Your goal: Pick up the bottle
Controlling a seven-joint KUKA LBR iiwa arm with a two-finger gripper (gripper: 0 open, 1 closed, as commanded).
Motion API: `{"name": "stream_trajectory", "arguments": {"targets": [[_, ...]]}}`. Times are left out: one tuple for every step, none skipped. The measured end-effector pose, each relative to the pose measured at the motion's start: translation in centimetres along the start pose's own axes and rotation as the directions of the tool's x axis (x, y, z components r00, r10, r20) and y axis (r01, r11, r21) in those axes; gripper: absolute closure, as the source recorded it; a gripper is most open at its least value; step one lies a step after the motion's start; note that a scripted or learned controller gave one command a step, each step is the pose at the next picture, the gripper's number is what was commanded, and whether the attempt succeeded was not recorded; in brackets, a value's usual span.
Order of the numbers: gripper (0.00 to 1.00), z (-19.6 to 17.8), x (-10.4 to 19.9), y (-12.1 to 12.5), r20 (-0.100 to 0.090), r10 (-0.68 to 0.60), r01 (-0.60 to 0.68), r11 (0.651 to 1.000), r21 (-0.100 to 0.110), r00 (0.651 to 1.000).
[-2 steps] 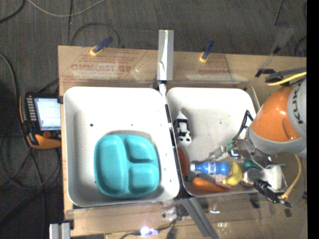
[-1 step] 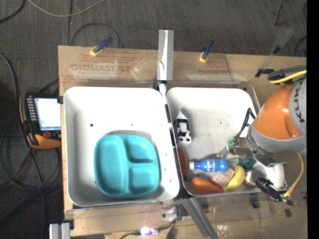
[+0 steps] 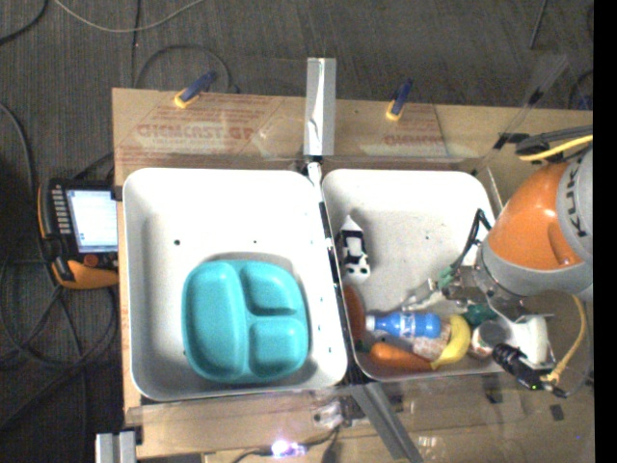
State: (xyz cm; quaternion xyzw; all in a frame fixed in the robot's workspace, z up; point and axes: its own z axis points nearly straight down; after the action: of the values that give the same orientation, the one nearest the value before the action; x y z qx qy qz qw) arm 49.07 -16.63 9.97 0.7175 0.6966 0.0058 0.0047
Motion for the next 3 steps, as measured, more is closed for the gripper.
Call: {"name": "stream_trajectory", "arguments": {"targets": [[0.0, 0.47, -0.17, 0.54, -0.015, 0.275, -0.275, 0.962, -0.006, 0.961], [1.0, -0.06, -0.66, 0.27, -0.002, 0.278, -0.278, 0.96, -0.004, 0.96], [0.0, -0.07, -0.25, 0.37, -0.007, 0.273, -0.273, 0.962, -0.001, 0.962]]}}
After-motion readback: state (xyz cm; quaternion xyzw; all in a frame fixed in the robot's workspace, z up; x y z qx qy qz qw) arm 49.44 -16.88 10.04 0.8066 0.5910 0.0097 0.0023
